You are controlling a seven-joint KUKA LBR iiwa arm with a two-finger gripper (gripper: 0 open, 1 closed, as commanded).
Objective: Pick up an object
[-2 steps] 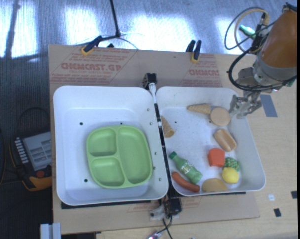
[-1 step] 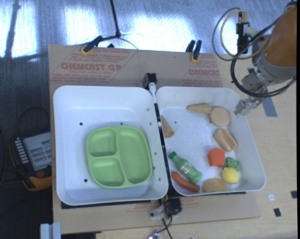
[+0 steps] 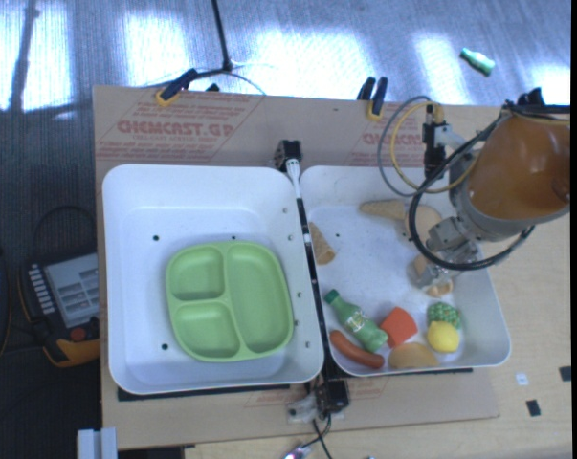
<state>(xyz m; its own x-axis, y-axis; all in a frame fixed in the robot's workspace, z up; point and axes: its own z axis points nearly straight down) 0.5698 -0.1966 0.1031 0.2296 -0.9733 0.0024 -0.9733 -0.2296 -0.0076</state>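
- The arm's hand (image 3: 439, 268) is reaching down into the right bin (image 3: 489, 352), near its right side; I cannot tell its grip.
- A green bottle (image 3: 357, 320), sausage (image 3: 357, 350), orange block (image 3: 399, 325), lemon (image 3: 443, 337) and bread roll (image 3: 412, 356) are lying along the bin's near edge.
- A green divided plate (image 3: 229, 299) is sitting in the left bin (image 3: 135, 208).

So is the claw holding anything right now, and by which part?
Cannot be told: the grey arm's orange-banded wrist hides the claw, low over the right shallow white bin, near a small tan item.
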